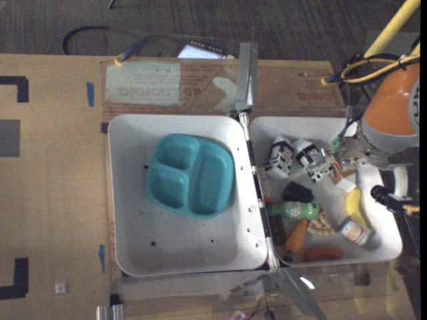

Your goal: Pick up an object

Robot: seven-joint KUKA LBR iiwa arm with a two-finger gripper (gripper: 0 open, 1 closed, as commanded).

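The right bin (393, 245) holds several small items. Two black-and-white toys (281, 156) (309, 153) lie at its back, with a dark oval piece (297, 192) in front of them. A green bottle (295, 210), an orange carrot (297, 236) and a red sausage (323, 253) lie toward the front. A yellow banana (353, 207) and a small jar (354, 231) sit on the right. My gripper (338, 157) hangs low over the back of this bin, just right of the second toy. Nothing is visibly held in it.
The left bin (127, 232) holds a teal divided plate (191, 175). A metal divider (253, 179) runs between the bins. The arm's orange band (394, 107) and a yellow cable (363, 65) hang over the right bin's far right corner.
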